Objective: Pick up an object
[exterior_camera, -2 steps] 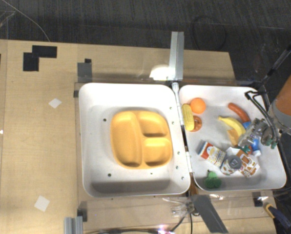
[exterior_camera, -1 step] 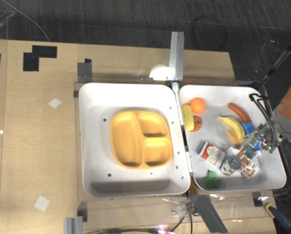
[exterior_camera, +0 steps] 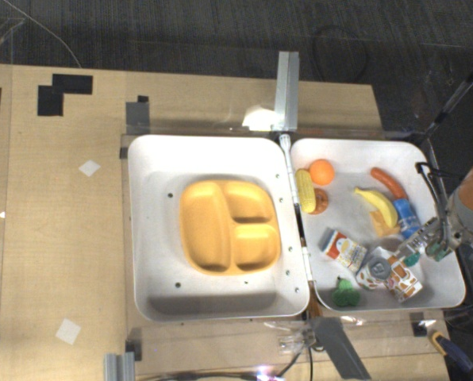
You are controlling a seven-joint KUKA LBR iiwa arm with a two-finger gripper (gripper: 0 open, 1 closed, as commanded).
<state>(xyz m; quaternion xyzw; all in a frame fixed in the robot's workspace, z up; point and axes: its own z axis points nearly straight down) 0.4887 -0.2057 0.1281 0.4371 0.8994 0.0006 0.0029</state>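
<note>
**Spotter:** Several things lie packed together just left of your claw [exterior_camera: 424, 247], down at the right end of the right bin [exterior_camera: 344, 145]. That crowding is your main risk. Whether the claw is apart or together, I cannot tell; it is too small and muddled against the clutter.

**Operator:** What is nearest to it?

**Spotter:** You have a small printed carton [exterior_camera: 405, 282] just below and left of the claw, a round lid-like piece [exterior_camera: 377, 270] further left, and a blue item [exterior_camera: 406, 213] just above. If you close here, you could pinch two at once, or nudge one aside and grab nothing.

**Operator:** And a cleaner target?

**Spotter:** Your best bet, I judge, is the banana [exterior_camera: 378, 205], up and left of the claw. Its long axis runs diagonally, one tip toward the upper left, the other toward the lower right, nearest the claw. Its lower end sits against the blue item, so a grip there may snag. Cross the long axis at the middle instead.

**Operator:** Anything else?

**Spotter:** You sit near the bin's right wall; a straight descent could clip it. The yellow tray [exterior_camera: 227, 225] in the left bin [exterior_camera: 153, 213] is far to the claw's left, well out of this.
</note>
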